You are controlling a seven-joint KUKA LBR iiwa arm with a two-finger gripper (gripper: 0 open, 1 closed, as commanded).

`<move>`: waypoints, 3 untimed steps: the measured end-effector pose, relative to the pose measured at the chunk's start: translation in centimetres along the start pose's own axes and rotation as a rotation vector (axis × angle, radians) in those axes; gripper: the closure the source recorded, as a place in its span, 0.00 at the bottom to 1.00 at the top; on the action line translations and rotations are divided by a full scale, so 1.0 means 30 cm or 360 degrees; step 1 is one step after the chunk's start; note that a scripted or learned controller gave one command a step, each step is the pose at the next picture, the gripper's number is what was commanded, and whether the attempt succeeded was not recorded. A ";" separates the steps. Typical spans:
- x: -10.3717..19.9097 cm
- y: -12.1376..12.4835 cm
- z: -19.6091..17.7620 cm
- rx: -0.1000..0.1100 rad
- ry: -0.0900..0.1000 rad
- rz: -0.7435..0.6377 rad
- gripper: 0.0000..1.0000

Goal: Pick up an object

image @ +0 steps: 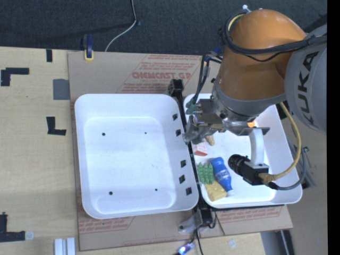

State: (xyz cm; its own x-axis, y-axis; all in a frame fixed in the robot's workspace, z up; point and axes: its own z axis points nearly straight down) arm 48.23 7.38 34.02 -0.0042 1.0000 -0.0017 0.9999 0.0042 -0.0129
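**Orange-banded arm low over the right bin's clutter**

Orange and grey, the arm fills the two o'clock part of the view and hangs over the right bin, covering most of its upper half. Its gripper sits low at the bin's nine o'clock edge, just beside the black clips along the seam between the two bins. Whether its fingers are apart or together I cannot tell; the metal parts there blur into one another, and nothing can be seen caught between them.

Just below the gripper, toward six o'clock, lie the bin's objects in a tight cluster. A small red and white piece is nearest the gripper. Past it comes a green studded object, touching a blue bottle-like object at its three o'clock side. A yellow sponge-like block lies under the lower ends of both, at the bin's six o'clock rim. A tan piece shows just beside the gripper's lower edge.

At three o'clock from the cluster, a black cylindrical fitting hangs from the arm on a white bracket, with a yellow cable looping off it.

Left bin lies at nine o'clock, its white floor marked by four small dark dots. Both bins rest on a brown cardboard sheet laid over the bench.
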 end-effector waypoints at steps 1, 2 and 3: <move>0.138 0.056 -0.202 -0.0027 0.0005 -0.0004 1.00; -0.146 -0.001 0.070 -0.0004 -0.0002 0.0020 1.00; -0.127 0.004 0.024 -0.0015 0.0002 0.0002 1.00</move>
State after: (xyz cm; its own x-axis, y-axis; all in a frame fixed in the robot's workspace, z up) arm 48.34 3.58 33.31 -0.0028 1.0000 -0.0007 1.0000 0.0028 -0.0038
